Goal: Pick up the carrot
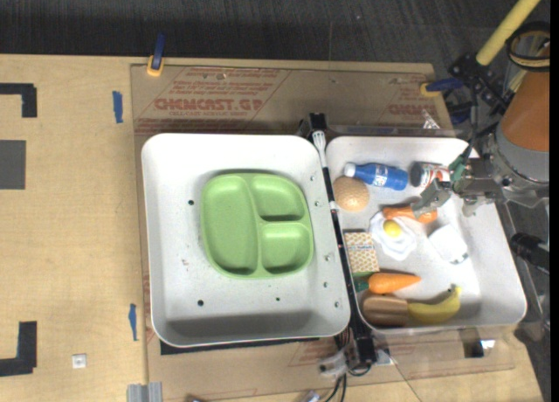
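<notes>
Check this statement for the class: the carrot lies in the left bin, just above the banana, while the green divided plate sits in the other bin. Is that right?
Not quite. The camera view shows the carrot in the right bin, just above the banana. The green divided plate sits in the left bin, so the two are indeed in different bins.

Carrot (pixel 393 283) beside banana (pixel 437 306)

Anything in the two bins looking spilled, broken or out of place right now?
Nothing looks spilled or broken. The right bin is simply crowded: the carrot lies among a banana, a blue bottle and other toy food. The green divided plate sits flat in the left bin. The gripper hangs above the right bin's far side.
</notes>
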`<state>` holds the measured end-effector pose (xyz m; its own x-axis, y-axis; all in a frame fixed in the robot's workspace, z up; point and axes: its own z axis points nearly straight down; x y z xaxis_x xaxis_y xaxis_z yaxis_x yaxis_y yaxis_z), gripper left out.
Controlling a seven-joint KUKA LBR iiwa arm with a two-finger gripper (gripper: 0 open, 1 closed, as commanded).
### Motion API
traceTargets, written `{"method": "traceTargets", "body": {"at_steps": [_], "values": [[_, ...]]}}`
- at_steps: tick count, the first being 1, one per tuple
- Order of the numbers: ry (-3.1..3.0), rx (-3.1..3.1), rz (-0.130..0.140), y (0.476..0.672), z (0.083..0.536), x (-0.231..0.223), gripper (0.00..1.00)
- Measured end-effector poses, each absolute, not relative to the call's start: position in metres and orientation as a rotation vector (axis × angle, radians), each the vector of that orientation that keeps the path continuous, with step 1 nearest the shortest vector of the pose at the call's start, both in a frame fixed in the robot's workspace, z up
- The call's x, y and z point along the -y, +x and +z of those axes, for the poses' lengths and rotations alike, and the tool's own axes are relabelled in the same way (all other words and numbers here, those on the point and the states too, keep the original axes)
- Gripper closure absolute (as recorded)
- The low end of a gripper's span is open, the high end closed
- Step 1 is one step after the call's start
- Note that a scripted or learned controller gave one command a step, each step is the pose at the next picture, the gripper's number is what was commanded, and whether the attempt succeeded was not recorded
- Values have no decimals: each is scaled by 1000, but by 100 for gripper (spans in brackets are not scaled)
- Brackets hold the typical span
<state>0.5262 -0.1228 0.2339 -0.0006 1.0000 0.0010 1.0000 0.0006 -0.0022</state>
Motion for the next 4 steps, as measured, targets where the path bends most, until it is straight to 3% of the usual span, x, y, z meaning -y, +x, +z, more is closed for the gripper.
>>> {"method": "traceTargets", "body": {"at_steps": [1, 2, 3, 4], "values": [[-2053, 2380, -2, 564, 118, 131, 0], [-2482, 1934, -7, 597, 88, 169, 0], [-2524, 1878, -2, 591, 88, 145, 0], [-2528, 1884, 1, 592, 101, 148, 100]]}}
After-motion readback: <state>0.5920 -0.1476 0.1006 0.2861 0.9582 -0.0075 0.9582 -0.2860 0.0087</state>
